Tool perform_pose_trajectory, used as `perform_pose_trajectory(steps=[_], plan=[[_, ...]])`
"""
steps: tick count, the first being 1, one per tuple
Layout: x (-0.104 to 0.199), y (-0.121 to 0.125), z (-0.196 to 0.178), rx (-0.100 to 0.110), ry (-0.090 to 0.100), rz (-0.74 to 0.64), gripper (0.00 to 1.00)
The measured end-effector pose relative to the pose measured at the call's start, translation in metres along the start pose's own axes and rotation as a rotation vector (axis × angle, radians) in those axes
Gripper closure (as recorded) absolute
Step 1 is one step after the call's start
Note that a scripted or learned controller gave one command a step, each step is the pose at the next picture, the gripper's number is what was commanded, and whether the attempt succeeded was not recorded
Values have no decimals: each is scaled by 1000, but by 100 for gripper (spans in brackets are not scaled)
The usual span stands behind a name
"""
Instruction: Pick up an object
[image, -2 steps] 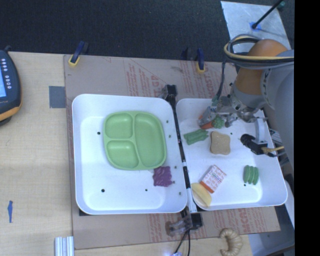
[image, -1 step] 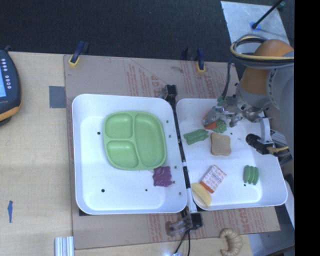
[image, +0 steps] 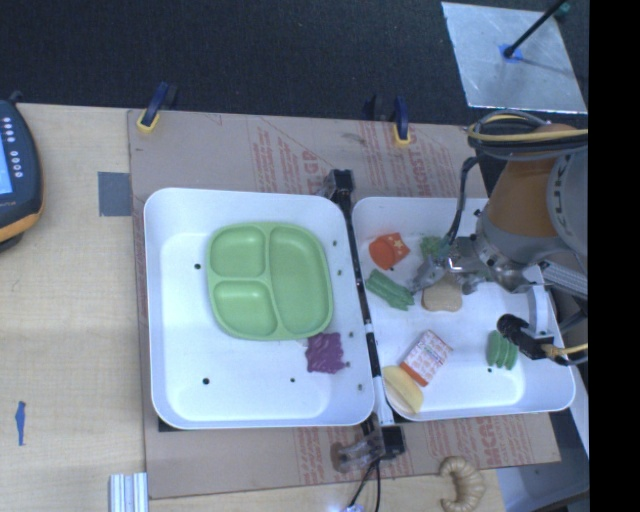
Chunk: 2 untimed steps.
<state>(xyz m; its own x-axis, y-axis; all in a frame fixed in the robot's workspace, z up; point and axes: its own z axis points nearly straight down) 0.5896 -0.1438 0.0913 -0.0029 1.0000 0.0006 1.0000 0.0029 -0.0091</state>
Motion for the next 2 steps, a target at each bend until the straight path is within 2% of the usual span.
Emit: perform_pose_trajectory(steps=[1, 2], plan=[[-1, 3, -12, -6, -3, -2, 100], [73, 22, -107, -17, 1, -8, 100]])
